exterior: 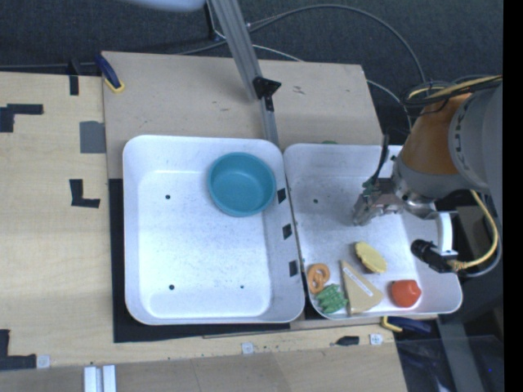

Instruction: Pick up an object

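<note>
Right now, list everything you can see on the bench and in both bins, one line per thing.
left bin: one, white, left half of the bench
right bin: one, white, beside the left bin
bowl: one, blue, upper right of the left bin
pretzel: one, orange-brown, lower left of the right bin
leafy piece: one, green, just below the pretzel
wedge: one, tan, lower edge of the right bin
oval piece: one, yellow, above the wedge
round piece: one, red, lower right corner of the right bin
arm: one, grey with orange band, reaching from the right
gripper: one, dark, low over the right bin's middle
</note>
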{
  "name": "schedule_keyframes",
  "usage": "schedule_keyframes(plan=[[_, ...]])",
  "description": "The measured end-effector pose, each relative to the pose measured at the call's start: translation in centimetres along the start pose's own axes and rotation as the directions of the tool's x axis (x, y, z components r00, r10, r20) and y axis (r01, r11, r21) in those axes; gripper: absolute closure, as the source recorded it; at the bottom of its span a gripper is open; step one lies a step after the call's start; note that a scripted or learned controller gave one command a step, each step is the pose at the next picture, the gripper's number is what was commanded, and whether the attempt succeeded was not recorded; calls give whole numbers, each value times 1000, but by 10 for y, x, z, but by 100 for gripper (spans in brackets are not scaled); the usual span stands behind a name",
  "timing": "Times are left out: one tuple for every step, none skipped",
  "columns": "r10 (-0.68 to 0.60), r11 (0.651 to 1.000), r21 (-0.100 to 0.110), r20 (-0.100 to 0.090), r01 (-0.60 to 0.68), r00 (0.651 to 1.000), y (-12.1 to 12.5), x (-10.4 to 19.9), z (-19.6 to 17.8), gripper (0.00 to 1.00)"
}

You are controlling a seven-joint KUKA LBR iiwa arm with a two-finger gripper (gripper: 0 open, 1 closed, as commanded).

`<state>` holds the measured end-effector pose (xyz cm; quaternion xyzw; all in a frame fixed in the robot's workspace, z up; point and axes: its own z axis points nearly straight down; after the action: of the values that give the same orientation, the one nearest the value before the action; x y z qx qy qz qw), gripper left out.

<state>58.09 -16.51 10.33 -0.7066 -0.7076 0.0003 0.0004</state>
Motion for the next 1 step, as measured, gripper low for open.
schedule_keyframes(plan=[[1, 1000, -5, 1, 0, 1000, 5, 4, -61, 100]])
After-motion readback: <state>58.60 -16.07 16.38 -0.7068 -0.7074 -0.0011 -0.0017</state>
